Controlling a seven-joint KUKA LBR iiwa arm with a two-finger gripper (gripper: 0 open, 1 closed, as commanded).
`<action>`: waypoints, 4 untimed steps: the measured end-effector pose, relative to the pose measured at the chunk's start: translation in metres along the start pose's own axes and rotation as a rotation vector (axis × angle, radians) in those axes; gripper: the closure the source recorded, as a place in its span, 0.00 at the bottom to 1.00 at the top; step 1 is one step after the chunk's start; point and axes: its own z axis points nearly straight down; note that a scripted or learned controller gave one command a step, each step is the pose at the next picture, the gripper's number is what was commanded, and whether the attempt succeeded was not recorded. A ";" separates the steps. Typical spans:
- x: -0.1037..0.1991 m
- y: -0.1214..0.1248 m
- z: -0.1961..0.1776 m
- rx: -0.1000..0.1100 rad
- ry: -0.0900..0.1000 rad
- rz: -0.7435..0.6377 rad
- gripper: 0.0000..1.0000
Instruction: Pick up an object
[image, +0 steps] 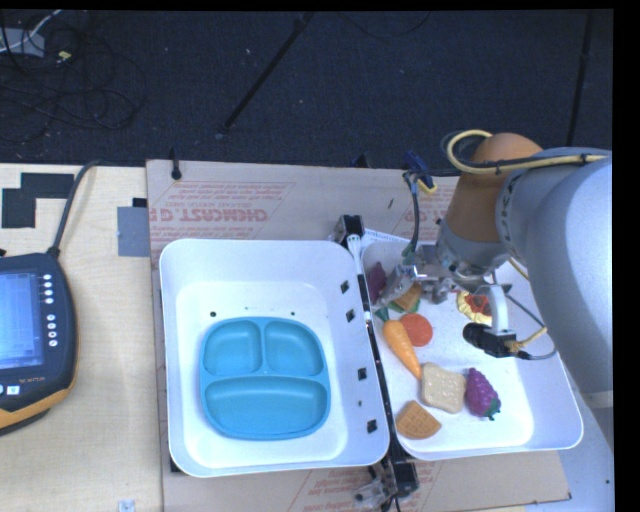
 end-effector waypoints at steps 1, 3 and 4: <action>-0.003 -0.074 0.000 0.011 0.004 0.005 0.00; 0.019 -0.125 0.000 0.006 0.003 0.003 0.00; -0.029 -0.069 -0.016 0.001 0.000 0.003 0.00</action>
